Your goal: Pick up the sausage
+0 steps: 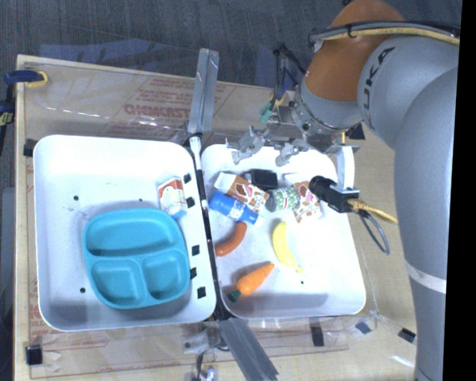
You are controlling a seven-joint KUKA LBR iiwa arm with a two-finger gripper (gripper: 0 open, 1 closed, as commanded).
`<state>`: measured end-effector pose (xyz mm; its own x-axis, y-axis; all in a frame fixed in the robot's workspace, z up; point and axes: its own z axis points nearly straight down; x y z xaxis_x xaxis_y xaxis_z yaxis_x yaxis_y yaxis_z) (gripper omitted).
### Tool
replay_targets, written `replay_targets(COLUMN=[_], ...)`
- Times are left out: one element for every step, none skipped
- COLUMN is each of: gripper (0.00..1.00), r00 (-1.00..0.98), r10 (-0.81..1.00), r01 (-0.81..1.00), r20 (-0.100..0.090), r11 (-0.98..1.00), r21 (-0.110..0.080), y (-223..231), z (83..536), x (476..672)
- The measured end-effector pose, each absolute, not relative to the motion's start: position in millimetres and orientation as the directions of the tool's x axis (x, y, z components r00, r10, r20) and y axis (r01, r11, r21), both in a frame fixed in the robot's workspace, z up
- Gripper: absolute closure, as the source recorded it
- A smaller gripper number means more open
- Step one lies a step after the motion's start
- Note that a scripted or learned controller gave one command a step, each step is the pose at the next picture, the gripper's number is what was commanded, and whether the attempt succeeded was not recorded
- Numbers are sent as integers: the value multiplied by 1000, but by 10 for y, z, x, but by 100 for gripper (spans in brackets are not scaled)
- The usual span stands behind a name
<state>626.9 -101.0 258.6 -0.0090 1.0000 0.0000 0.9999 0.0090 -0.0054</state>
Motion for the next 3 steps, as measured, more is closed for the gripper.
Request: replay_targets(gripper=[0, 0, 0], r00=[-22, 32, -71], r10=[1000, 999, 997], r01=[1000, 999, 997], r20=[0, 10, 0], r11=[22, -32, 71], r21=[-5, -4, 20], y=[-1047, -1167, -1201], z=[1312, 1042, 1022], x=[5659, 5718, 5423])
